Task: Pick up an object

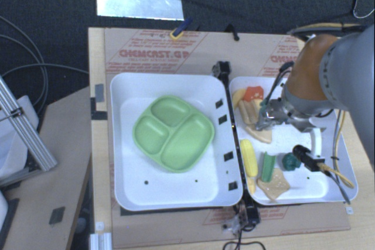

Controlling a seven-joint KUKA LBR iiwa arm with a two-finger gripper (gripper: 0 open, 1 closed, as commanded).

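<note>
The right bin (pixel 328 187) holds several toy foods. A red piece (pixel 254 93) lies at its far left, with a tan piece (pixel 249 112) beside it and a pale wedge (pixel 261 136) just below. A yellow corn cob (pixel 248 157), a green stick (pixel 267 165), a teal lump (pixel 290 161) and a toast slice (pixel 273 185) lie nearer the front. My gripper (pixel 266 118) is down in this bin, right over the tan piece and the pale wedge. The wrist hides where it meets them.
The left bin (pixel 126 184) bears a green divided plate (pixel 173 133) in its middle. A black divider (pixel 231 137) with clips runs between the two bins. The grey arm with its orange band (pixel 310 76) covers the right bin's far right part.
</note>
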